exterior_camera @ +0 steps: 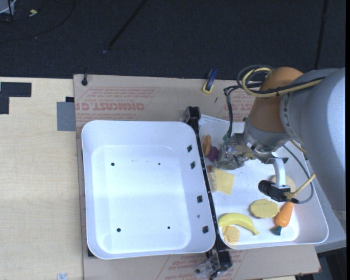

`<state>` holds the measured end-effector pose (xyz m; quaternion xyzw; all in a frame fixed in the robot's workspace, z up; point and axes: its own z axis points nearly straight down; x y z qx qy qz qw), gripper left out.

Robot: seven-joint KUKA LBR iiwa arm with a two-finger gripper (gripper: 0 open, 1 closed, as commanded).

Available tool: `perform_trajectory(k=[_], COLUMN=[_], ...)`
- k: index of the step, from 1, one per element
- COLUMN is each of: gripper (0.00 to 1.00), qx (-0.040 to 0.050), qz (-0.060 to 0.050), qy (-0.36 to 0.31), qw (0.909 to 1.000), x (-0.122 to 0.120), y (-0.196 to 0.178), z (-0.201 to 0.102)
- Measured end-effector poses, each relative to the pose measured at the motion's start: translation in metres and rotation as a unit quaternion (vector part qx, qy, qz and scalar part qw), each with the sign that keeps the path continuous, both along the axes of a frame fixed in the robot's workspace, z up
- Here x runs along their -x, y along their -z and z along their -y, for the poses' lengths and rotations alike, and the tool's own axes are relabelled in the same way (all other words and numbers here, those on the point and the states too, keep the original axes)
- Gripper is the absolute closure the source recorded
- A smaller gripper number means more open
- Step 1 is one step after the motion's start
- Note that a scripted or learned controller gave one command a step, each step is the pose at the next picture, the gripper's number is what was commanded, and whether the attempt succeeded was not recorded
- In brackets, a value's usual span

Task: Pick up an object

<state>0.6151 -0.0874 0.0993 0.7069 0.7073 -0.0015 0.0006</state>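
A: Where is the arm (315,118) working right now?

B: It is reaching in from three o'clock and bending down over the right bin (315,235). The tool (232,154) is hanging low near the bin's upper left corner, around ten o'clock of that bin's middle.

A: Is the tool gripping anything?

B: I cannot tell. The wrist and cables are crowding that spot, so how wide the tool stands, or whether anything sits in it, is not readable.

A: What is lying there to pick?

B: A pale yellow wedge (223,181) is lying just below the tool, at its six o'clock. A small orange-brown piece (207,144) is sitting against the divider at the tool's nine o'clock. Further down, a banana (238,221) is lying along the bin's lower edge, a round yellow slice (263,208) is resting beside it at two o'clock, and a carrot (284,214) is leaning at three o'clock from that.

A: Why there, do you think?

B: Probably because the items near the divider are the closest candidates; the tool seems to be lining up on one of them.

A: And the left bin (99,156)?

B: It is sitting beside the right one on the table (29,185), at nine o'clock.
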Motion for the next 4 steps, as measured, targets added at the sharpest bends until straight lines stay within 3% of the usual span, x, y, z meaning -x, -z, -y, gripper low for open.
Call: perform_trajectory(k=[1, 3, 4], gripper=[1.00, 1.00, 1.00], qx=[-0.0014, -0.0009, -0.0038], qz=[0.000, -0.001, -0.003], qy=[-0.002, -0.006, -0.002], qw=[1.0000, 1.0000, 1.0000], x=[-0.021, -0.029, 0.048], y=[-0.042, -0.078, -0.088], z=[0.010, 0.014, -0.068])
